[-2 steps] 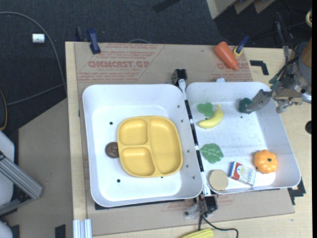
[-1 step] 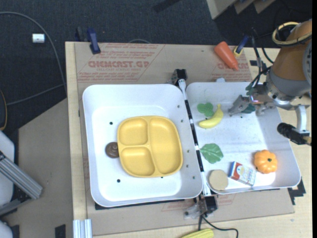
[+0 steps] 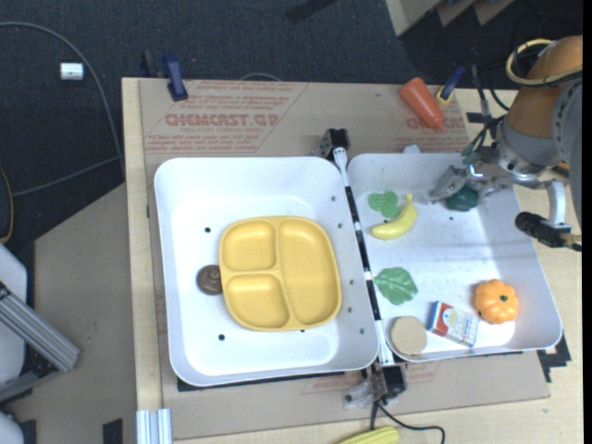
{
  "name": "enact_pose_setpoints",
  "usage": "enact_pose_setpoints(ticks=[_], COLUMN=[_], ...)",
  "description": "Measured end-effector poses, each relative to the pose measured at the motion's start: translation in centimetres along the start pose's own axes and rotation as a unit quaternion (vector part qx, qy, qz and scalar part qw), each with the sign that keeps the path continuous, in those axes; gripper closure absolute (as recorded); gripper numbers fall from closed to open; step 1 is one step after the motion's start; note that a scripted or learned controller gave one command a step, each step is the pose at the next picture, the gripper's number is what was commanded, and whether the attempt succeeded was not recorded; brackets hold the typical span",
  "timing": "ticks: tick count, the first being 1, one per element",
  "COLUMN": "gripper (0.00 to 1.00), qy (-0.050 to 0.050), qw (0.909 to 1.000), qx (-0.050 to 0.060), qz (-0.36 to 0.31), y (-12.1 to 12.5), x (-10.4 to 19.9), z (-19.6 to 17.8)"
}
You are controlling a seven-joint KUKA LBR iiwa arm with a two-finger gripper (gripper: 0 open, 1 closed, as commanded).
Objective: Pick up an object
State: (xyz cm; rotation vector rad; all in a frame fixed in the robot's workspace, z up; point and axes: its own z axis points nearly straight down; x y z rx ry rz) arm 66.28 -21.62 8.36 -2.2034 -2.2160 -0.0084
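Two bins: side by side mid-frame, left bin (image 3: 176, 248) and right bin (image 3: 546, 313), their inner walls touching down the centre.
Arm: it reached in from the right edge, wrist low over the upper right of the right bin.
Gripper (image 3: 460, 190): it hung at the bin's upper part, tips down near a dark teal object (image 3: 462, 201); how far the fingers stood apart could not be told, and nothing was seen clamped between them.
Teal object: small, dark, directly under the tips, touching or just below them, hard to say which. My read was that this was the pick target, since the tool sat right on top of it.
Banana (image 3: 395, 222): just left of the gripper, lying at a slant, its upper end against a green leaf (image 3: 383, 201).
Second leaf (image 3: 397, 285): lower in the same bin, near the inner wall, well apart from the tool.
Pumpkin (image 3: 496, 302): orange, lower right of the bin, clear of the action.
Carton (image 3: 452, 323): beside a tan disc (image 3: 407, 336), both along the bottom edge.
In the way: little, I judged; the banana and upper leaf were the nearest neighbours, close enough to be nudged on a sloppy approach.
Left bin contents: a yellow tray (image 3: 277, 272) in the middle, a brown piece (image 3: 209, 279) tucked at its left rim, none of it involved.
Bench: an orange carrot-like piece (image 3: 424, 104) lay outside the bins at upper right.
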Motion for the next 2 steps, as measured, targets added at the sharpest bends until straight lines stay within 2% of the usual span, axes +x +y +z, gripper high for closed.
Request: enact_pose_setpoints(ticks=[1,2], gripper=[1.00,1.00], qy=[-0.007,-0.006], qw=[1.0000,1.0000], qx=[-0.004,-0.002], qz=[0.000,0.002], y=[0.0,0.4], x=[-0.5,8.4], z=[-1.2,0.0])
